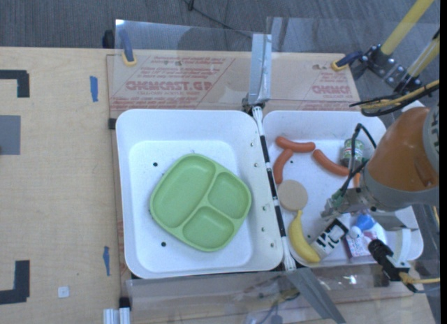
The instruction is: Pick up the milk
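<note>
milk (361,233): I'm reading the small carton with the blue cap and red-and-white label as the milk, down in the lower right corner of the right bin (307,121), lying flat, half under the arm.

gripper (338,210): hanging low over the right bin, just up-left of the milk. Honestly can't tell whether it's spread or closed, the wrist hides it. Nothing visibly held.

neighbours: a black-and-white carton (330,236) sits right beside the milk on its left, the banana (300,239) past that, and the round tan disc (292,194) above the banana. Sausages (296,145) and a small can (353,151) are further up, well out of the way.

left bin (133,176): just the green plate (200,201), not relevant.

how I'd do it: shift toward the corner so the tool is centred over the milk, not the black-and-white carton. Straddle the carton's narrow sides and come straight down.

risk: the bin wall is close, and the neighbour could get pinched instead.
</note>
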You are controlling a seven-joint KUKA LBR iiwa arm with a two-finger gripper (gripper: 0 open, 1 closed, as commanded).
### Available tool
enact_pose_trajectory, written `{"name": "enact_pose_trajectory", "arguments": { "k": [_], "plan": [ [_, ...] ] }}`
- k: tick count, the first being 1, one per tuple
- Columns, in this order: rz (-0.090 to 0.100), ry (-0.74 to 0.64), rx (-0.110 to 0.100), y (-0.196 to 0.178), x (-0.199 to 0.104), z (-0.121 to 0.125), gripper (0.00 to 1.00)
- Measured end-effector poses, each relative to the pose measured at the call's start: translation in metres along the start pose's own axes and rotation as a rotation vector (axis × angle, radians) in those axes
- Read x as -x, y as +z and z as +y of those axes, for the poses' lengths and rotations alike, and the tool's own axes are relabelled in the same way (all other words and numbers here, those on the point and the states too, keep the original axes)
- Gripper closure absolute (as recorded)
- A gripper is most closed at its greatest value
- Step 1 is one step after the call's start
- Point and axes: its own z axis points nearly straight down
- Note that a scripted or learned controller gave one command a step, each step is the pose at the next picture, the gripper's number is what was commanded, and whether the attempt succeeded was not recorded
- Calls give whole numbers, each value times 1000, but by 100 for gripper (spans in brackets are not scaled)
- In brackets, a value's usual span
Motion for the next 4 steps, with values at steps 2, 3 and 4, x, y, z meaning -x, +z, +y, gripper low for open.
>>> {"name": "enact_pose_trajectory", "arguments": {
  "k": [2, 3, 4],
  "plan": [
    [9, -487, -13, 11, 0, -4, 0],
    [3, -482, -4, 0, 2, -2, 100],
    [11, -356, -18, -86, -59, 2, 100]
  ]
}}
